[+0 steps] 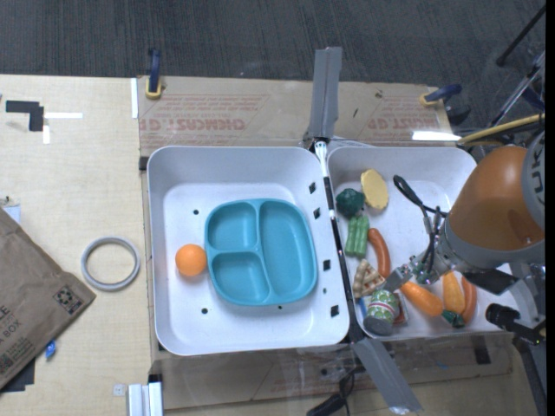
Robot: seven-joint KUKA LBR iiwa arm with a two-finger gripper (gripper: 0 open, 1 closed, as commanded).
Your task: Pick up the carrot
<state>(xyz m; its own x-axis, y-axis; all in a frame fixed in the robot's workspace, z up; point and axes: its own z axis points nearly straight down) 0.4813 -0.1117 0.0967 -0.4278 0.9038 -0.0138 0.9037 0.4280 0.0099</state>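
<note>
The carrot [422, 299] lay in the right bin [451, 158], just beside a can [381, 309]. The gripper [420, 269] hovered right above it; its grip could not be made out.

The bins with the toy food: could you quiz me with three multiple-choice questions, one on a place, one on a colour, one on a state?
1. Where is the orange ball?
A. left bin
B. right bin
C. on the tray

2. What colour is the tray?
A. red
B. teal
C. black

3. How does the carrot lie?
A. on the right bin's floor
B. lifted above the bins
C. on the tray

Answers: 1 A, it sits left of the tray in the left bin. 2 B, it is plainly teal. 3 A, it rests on the floor by the pincer.
</note>
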